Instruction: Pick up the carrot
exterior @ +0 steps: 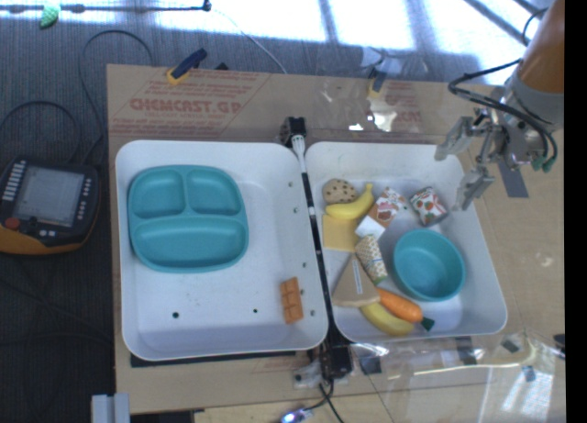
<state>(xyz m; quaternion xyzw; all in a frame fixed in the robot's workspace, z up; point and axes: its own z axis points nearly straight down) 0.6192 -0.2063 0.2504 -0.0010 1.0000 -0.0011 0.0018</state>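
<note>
tapered orange carrot on curved yellow banana, round teal bowl beside, metal claw spread, holding nothing

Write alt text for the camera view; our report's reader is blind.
An orange carrot lies on a yellow banana near the front of the right bin, beside a teal bowl. The arm's claw hovers open over that bin's far right corner. The left bin holds a teal divided plate.

Strong light falls in stripes across the top of the frame, overexposed. The white bins are evenly lit. The picture is slightly soft, edges grainy.
</note>
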